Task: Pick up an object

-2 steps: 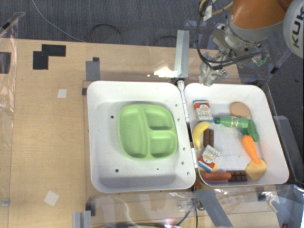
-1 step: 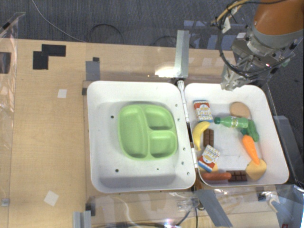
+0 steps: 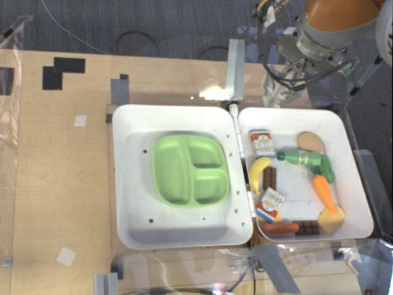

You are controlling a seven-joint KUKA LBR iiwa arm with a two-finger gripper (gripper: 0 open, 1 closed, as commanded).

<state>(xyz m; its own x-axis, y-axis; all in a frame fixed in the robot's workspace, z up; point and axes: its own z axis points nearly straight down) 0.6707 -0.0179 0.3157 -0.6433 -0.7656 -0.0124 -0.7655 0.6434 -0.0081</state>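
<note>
- pickable items all in right bin [image 3: 344, 128]: small carton [image 3: 262, 144] at upper left, banana [image 3: 257, 174] below it beside a dark chocolate bar [image 3: 269, 178], second carton [image 3: 270, 204] lower down, sausage [image 3: 280, 228] and another brown bar [image 3: 308, 228] along the near wall.
- green bottle [image 3: 305, 160] lying flat mid-bin, tan bread-like piece [image 3: 311, 142] just above it, carrot [image 3: 323, 189] below, yellow wedge [image 3: 331, 220] at the carrot's tip.
- left bin [image 3: 132, 134] carrying a green divided plate [image 3: 190, 169], nothing else in it.
- end effector [image 3: 277, 94] up past the far rim of the right bin, above the tabletop [image 3: 61, 177], well apart from every item; nothing seen in it, grip state impossible to tell from this angle.
- judged stage: pre-approach, no target committed yet.
- risks: tight clutter on the left side (banana, bar and cartons touching or nearly so), likely double contact or a shove instead of a clean grasp.
- bottle and carrot round and lying flat, prone to rolling out of a pinch.
- sausage and bar hard against the near wall, likely wall strike on descent.
</note>
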